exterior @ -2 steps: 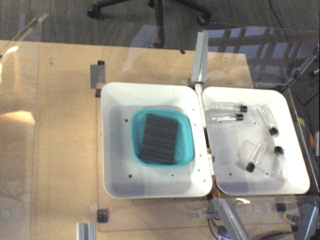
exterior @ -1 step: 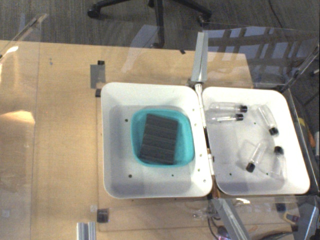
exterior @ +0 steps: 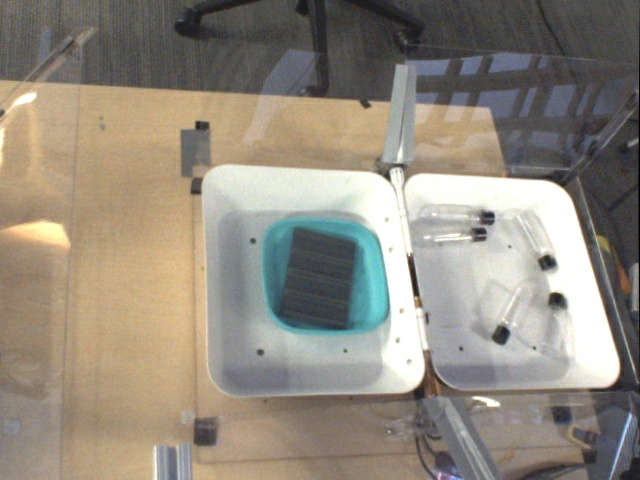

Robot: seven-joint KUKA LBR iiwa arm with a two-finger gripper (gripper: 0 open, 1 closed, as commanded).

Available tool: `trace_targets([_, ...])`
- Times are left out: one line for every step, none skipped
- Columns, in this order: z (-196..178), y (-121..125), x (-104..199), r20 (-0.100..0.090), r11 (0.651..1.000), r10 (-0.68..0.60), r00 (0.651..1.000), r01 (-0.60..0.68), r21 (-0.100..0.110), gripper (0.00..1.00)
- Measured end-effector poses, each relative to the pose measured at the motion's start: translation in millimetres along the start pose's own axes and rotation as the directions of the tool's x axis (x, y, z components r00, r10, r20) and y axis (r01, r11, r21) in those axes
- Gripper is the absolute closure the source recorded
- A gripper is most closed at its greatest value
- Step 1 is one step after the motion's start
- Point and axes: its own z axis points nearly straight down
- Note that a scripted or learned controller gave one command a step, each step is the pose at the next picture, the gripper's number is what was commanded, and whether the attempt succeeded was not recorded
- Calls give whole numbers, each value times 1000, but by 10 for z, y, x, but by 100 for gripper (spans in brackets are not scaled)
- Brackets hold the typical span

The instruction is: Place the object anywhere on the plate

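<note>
wooden bench point(exterior: 120, 298) carries two white bins; teal plate point(exterior: 325, 273) sits in left bin point(exterior: 230, 268), dark ridged block point(exterior: 320, 279) on it. clear vials point(exterior: 455, 224) right of plate. jaws' state: cannot tell.

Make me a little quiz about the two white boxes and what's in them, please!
1. True or false: the dark ridged block lies on the teal plate.
2. Which bin holds the clear vials: A) the left bin, B) the right bin?
3. Fill in: the vials have ____ caps.

Key: 1 true. 2 B. 3 black.
</note>
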Motion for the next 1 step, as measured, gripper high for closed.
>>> trace_targets([0,0,0,0,1000,0,1000,0,0,0])
